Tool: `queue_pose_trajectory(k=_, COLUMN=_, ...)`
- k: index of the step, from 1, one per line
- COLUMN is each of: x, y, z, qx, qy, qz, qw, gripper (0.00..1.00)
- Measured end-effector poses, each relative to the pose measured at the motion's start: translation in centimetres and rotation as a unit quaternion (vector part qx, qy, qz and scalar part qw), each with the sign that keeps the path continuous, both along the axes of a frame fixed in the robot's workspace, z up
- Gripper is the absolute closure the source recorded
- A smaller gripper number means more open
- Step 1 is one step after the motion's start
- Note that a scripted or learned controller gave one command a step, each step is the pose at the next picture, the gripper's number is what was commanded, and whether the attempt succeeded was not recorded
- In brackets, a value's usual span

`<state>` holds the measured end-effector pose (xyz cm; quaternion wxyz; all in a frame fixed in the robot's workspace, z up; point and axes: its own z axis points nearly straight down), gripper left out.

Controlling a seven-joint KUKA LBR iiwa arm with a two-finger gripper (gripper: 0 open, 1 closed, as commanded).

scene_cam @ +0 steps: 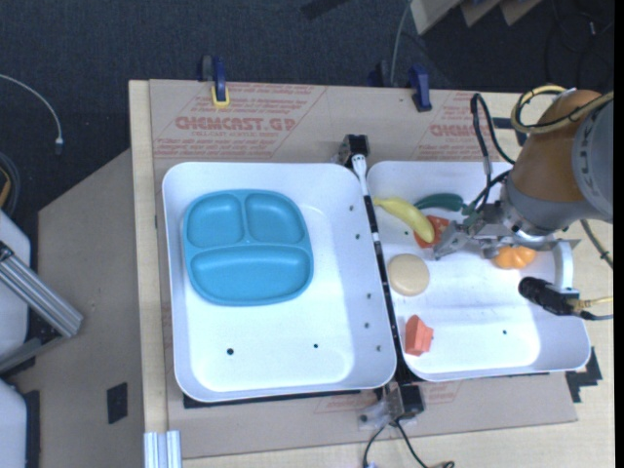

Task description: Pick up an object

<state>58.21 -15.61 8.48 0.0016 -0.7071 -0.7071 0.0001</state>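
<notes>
The orange-red block (418, 334) lies nearest, at six o'clock in the right bin (507, 359). The left bin (263, 364) holds a blue divided plate (249, 246) toward ten o'clock. In the right bin, a cream round piece (409, 274) sits at nine o'clock, a yellow banana (408, 218) at eleven, a green piece (441, 202) behind it. The gripper (450, 241) hangs beside the banana over something red; whether its jaws are apart is unclear. An orange piece (514, 256) lies at two o'clock.

bright, even light from above washes the white bins (292, 378) almost to glare. shadows around the blue plate (250, 247) are faint, and the floor beyond the bins looks dim and slightly soft.
</notes>
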Motion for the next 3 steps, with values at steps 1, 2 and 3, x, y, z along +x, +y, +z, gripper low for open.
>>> queue_pose_trajectory(k=1, x=0.0, y=0.0, z=1.1, qx=-0.0007, qy=-0.001, qz=0.0, qw=1.0, gripper=1.0)
queue_pose_trajectory(k=2, x=1.1, y=-0.1, z=6.0, qx=-0.0021, qy=-0.004, qz=0.001, qw=1.0, gripper=1.0)
queue_pose_trajectory(k=3, x=1.0, y=0.3, z=12.2, qx=-0.0023, qy=-0.004, qz=0.001, qw=1.0, gripper=1.0)
